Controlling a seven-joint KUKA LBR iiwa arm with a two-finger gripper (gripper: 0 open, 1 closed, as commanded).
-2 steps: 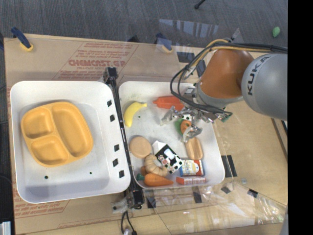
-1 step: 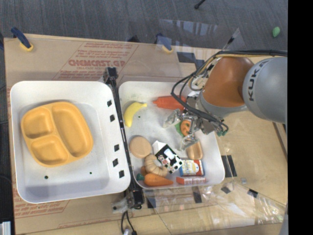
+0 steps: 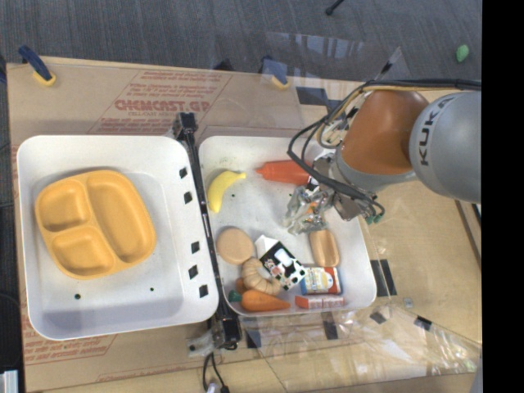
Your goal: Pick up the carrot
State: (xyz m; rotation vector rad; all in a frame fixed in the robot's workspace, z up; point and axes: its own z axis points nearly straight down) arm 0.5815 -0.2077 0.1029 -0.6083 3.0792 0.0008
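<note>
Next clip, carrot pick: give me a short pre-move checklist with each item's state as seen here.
1. Carrot visible in the right bin: ok, near the front edge.
2. Carrot free of neighbours: not ok, croissant and cow-print carton crowd it.
3. Tool above the carrot: not ok, it is farther back, near the hot dog bun.
4. Tool holding anything: cannot tell.
5. Lookalike risk: not ok, orange-red item lies at the back.

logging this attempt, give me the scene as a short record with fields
arm: grey arm with orange band, reaching in from the right
gripper: two-finger gripper over the right white bin, holding nothing visible
carrot: orange tapered carrot at the bin's near edge, apart from the gripper
near gripper: orange-red tapered piece, yellow banana, tan hot-dog bun
left white bin: yellow divided plate
</note>
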